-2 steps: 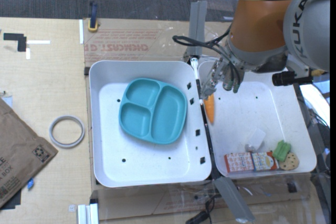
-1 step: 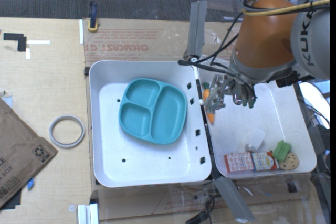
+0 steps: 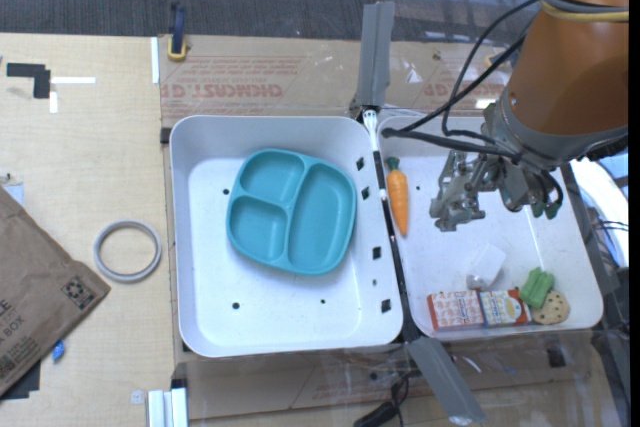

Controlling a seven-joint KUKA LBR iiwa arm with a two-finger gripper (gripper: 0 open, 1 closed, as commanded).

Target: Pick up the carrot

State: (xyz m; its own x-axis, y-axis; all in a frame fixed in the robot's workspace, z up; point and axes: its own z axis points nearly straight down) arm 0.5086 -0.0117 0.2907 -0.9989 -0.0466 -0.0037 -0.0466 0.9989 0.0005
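Note:
An orange carrot (image 3: 398,199) with a green top lies along the left wall of the right bin (image 3: 570,225), pointing toward the front. My gripper (image 3: 456,212) hangs over the middle of that bin, a short way to the right of the carrot and apart from it. Nothing shows between its fingers.
The left bin (image 3: 200,245) holds a teal divided plate (image 3: 293,211). Along the right bin's front lie a red and white carton (image 3: 477,308), a green item (image 3: 537,286), a cookie (image 3: 551,309) and a white piece (image 3: 487,265). A tape ring (image 3: 127,249) rests on the bench.

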